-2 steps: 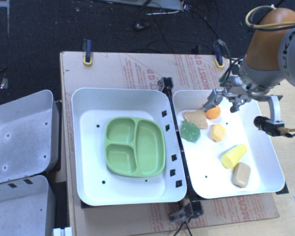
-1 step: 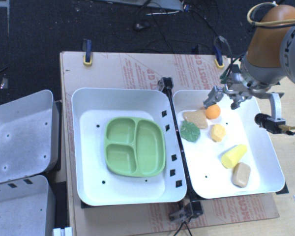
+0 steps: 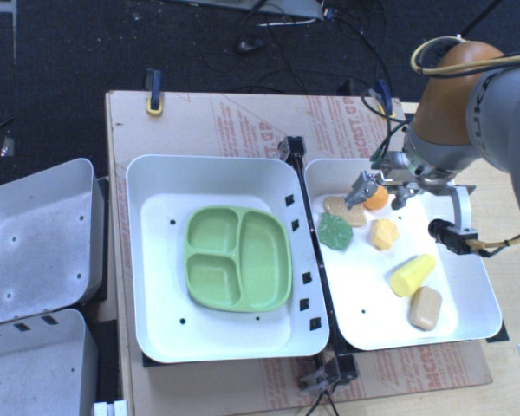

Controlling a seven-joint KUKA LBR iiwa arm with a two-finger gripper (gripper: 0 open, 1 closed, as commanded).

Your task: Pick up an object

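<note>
My gripper (image 3: 380,194) hangs over the back of the right bin (image 3: 468,319). It is open, with one finger on each side of a small orange ball (image 3: 377,200) that lies on the bin floor. A flat tan piece (image 3: 340,208) lies just left of the ball. In front of that sits a green leafy toy (image 3: 335,231). A yellow-orange cube (image 3: 383,233) rests a little in front of the gripper. Toward the front of the bin lie a yellow cylinder (image 3: 412,275) and a peach block (image 3: 425,308).
The left bin (image 3: 156,189) holds a green divided plate (image 3: 239,258). A black divider (image 3: 308,232) runs between the two bins. The grey arm with its orange band (image 3: 455,94) comes in from the right, above the right bin's back corner. A cable (image 3: 468,243) hangs near the bin's right wall.
</note>
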